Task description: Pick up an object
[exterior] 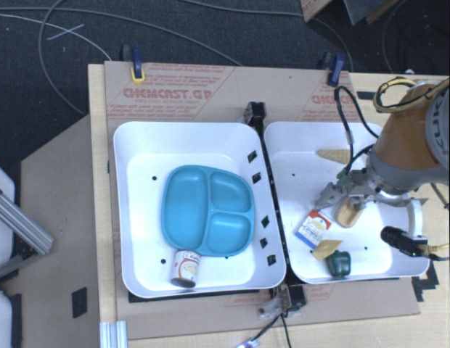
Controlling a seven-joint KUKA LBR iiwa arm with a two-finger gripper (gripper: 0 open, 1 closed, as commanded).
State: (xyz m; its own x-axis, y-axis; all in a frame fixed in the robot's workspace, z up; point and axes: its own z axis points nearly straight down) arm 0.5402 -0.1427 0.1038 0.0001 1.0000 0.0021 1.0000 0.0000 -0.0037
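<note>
Status: pick not completed, as far as this view shows.

Landmark for all positions: the small white-and-blue carton [313, 230] lying in the right bin [297, 169].

- Gripper [346, 198]: low over the right bin, just up and right of the carton. I cannot tell whether the pincer is apart or together, because the wrist hides the tips from this angle.
- Tan rounded piece [348, 214]: just right of the carton, directly under the gripper and apparently on the bin floor. Likely target. I cannot tell whether it is touched.
- Tan wedge [325, 249]: just below the carton, touching or nearly so.
- Dark green object [340, 264]: below and right of the carton, beside the wedge.
- Tan cone [334, 155]: well above the carton, near the far wall.
- Blue divided plate [207, 210] and small can [185, 267]: well left of the carton, in the left bin [134, 194].

Judgement: the approach looks done. Nothing is visibly lifted or gripped. Remaining steps are to secure a grasp and raise the item clear. The carton sits close and could be nudged.
</note>
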